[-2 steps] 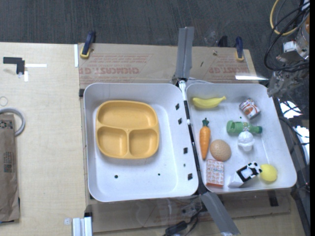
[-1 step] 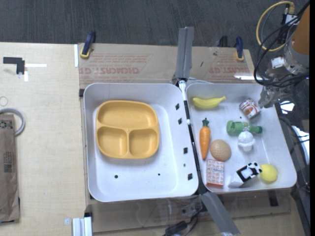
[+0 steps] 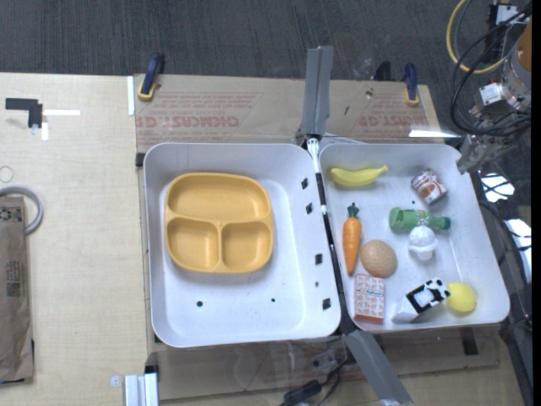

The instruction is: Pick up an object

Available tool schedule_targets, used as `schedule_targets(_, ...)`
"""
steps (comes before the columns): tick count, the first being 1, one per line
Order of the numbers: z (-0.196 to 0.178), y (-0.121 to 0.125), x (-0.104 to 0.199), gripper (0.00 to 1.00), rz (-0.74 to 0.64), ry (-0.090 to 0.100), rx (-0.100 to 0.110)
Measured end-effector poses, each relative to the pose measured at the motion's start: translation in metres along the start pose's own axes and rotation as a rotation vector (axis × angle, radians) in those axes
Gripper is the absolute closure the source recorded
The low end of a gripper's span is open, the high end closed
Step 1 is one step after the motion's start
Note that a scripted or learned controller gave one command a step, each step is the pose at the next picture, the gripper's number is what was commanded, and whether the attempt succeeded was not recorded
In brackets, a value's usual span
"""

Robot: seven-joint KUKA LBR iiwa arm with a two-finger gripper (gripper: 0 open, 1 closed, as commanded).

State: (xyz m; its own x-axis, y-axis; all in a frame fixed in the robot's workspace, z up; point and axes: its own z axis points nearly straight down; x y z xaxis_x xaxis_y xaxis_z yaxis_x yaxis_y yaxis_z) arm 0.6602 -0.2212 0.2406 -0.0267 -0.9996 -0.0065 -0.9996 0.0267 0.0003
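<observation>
The right bin (image 3: 494, 252) holds a banana (image 3: 359, 174), a small red-and-white can (image 3: 428, 186), a green bottle (image 3: 417, 220) and a white round object (image 3: 422, 240). A carrot (image 3: 352, 237), a brown egg-shaped object (image 3: 379, 259), a red-and-white carton (image 3: 369, 299), a black-and-white toy (image 3: 427, 297) and a lemon (image 3: 461, 298) lie there too. My gripper (image 3: 472, 152) hangs over the bin's far right corner, up and to the right of the can, touching nothing.
The left bin (image 3: 161, 294) carries a yellow divided plate (image 3: 220, 222). A grey divider (image 3: 318, 91) rises between the bins at the back. Cables (image 3: 482, 24) loop around the arm at the upper right. A brown paper bag (image 3: 13, 286) lies on the bench at the far left.
</observation>
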Motion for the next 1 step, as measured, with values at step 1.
schedule_targets(1, 0.0899, 0.0011, -0.0003, 1.00, -0.217, -0.001, -0.004)
